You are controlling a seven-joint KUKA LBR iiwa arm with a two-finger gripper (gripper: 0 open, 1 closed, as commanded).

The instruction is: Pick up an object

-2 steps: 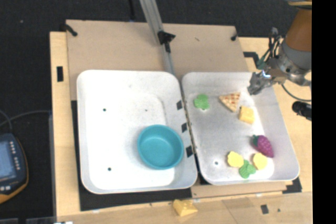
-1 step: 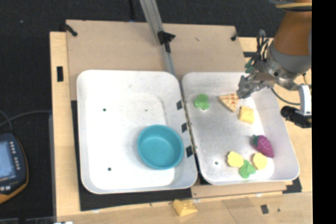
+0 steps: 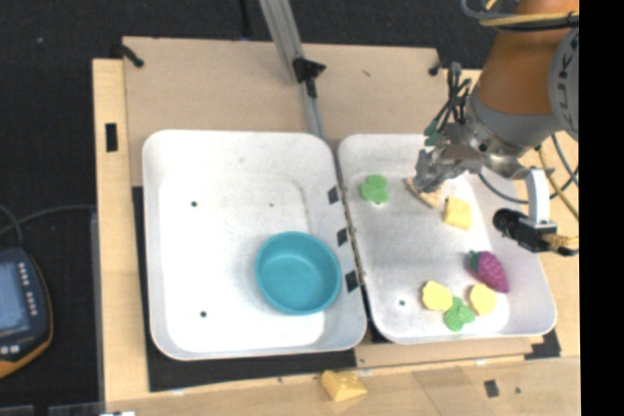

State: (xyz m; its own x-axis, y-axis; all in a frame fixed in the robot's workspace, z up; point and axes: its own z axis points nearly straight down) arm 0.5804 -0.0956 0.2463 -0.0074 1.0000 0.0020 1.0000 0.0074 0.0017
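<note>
Teal bowl in left bin, toy foods in right bin

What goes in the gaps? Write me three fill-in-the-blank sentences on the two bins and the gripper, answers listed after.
1. The blue bowl sits in the ____ bin.
2. The gripper hangs over the ____ bin, near a yellow block.
3. The purple grape toy lies in the same bin as the ____ round toy near the divider.

Missing words: left; right; green
</note>
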